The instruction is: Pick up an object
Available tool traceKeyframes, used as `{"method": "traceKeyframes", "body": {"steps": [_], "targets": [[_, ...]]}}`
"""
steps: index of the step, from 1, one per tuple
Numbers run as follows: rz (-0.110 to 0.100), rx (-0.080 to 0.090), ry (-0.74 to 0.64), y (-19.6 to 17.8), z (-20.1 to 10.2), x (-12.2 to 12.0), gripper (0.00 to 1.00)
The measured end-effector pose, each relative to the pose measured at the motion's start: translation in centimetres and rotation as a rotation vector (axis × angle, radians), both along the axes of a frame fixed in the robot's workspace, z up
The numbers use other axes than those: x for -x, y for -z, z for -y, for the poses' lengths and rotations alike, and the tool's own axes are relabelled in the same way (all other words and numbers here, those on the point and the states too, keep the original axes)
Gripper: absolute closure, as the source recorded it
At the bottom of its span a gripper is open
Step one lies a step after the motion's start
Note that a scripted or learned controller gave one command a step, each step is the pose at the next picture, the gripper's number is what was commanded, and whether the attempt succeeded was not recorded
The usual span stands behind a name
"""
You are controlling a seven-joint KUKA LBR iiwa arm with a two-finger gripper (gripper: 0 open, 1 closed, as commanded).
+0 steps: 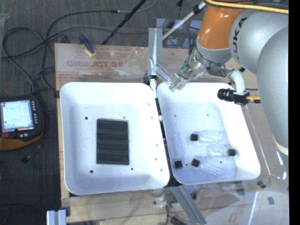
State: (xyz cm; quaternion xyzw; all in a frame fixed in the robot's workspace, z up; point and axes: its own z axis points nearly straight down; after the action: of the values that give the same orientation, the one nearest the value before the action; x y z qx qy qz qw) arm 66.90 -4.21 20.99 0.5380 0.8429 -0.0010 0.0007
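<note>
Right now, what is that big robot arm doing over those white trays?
It is trying to pick something up. The end effector sits over the back edge of the right bin, above everything, with nothing visibly in it. Several clear tubes with black caps lie at the front of that bin. The left bin holds a dark ridged block.

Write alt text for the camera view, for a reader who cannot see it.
A grey KUKA arm with an orange band holds its gripper above the far rim of the right white bin, which contains several clear vials with black caps. The left white bin holds a black ribbed rectangular pad.
</note>
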Motion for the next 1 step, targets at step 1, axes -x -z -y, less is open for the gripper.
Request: {"method": "traceKeyframes", "body": {"steps": [1], "targets": [[0.0, 0.0, 0.0, 0.0, 0.01, 0.0, 0.0]]}}
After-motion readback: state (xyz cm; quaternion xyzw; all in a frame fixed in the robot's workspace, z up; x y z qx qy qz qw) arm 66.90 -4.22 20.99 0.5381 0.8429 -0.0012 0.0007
